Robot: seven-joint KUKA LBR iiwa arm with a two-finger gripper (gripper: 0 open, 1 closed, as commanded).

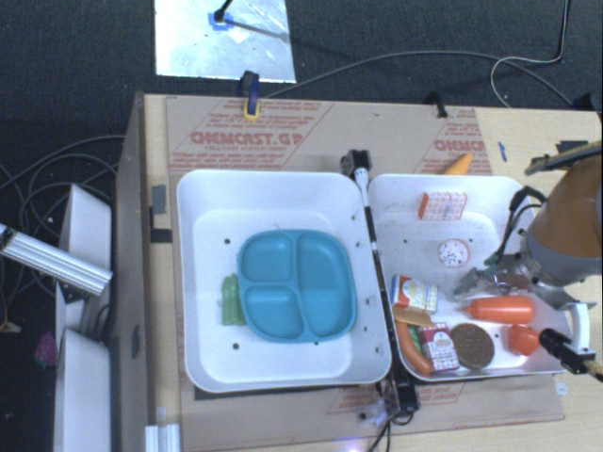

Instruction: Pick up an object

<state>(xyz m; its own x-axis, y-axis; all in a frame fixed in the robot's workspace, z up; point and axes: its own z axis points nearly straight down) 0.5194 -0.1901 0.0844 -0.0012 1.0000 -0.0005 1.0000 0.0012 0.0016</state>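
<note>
Tool (pixel 482 281) sits low in my right bin (pixel 490 191) beside the orange carrot (pixel 499 308); grip state I cannot tell, nothing lifted yet.

A robotics lab: cardboard-topped bench (pixel 311 125), loose cables (pixel 57 172), dark carpet (pixel 75 55).

1. Two white bins sit side by side on a cardboard-covered bench; the left bin (pixel 198 252) holds a blue divided plate (pixel 297 285), with a green item (pixel 231 300) just beside the plate's left edge.
2. The right bin (pixel 400 196) holds, in its upper part, an orange-patterned packet (pixel 443 205) and a small round white disc (pixel 454 252).
3. Lower in that bin lie a small printed box (pixel 415 294), a red-and-white packet (pixel 440 347), a brown round patty (pixel 472 345) and an orange carrot-like piece (pixel 497 310).
4. The arm enters at the frame's right; its gripper (pixel 482 282) hangs above the carrot-like piece, perhaps touching it.
</note>
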